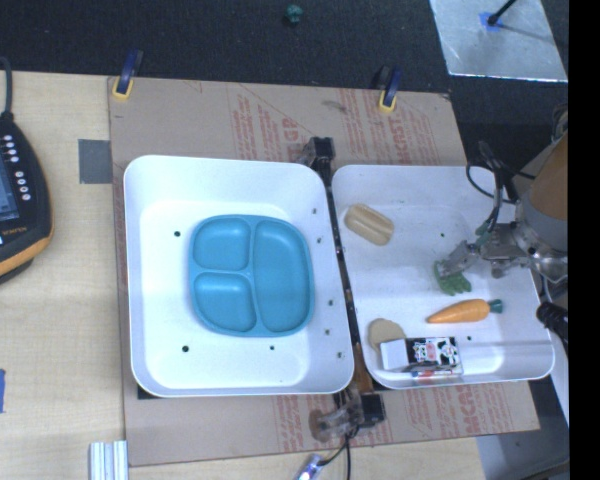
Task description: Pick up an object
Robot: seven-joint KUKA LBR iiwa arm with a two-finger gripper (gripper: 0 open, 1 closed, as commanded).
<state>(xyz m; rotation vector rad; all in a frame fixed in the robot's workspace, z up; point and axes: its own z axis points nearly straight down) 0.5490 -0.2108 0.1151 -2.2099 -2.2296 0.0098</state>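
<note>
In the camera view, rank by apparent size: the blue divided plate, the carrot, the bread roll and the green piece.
1. Blue divided plate, by far largest.
2. Carrot and bread roll: too close to rank; carrot longer, roll thicker.
3. Green piece, smallest, partly beside the gripper.

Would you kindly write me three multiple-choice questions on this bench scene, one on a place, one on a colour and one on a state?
1. Where does the blue divided plate lie?
A. in the left bin
B. in the right bin
C. on the bare bench

2. What colour is the carrot's body?
A. purple
B. orange
C. white

3. How does the carrot stand relative to the gripper?
A. lifted between its fingers
B. lying on the bin floor, apart from it
C. hanging outside the bin

Answers: 1 A, the plate sits inside the left bin. 2 B, its body is orange with a green tip. 3 B, it lies flat in the right bin, below the gripper.
</note>
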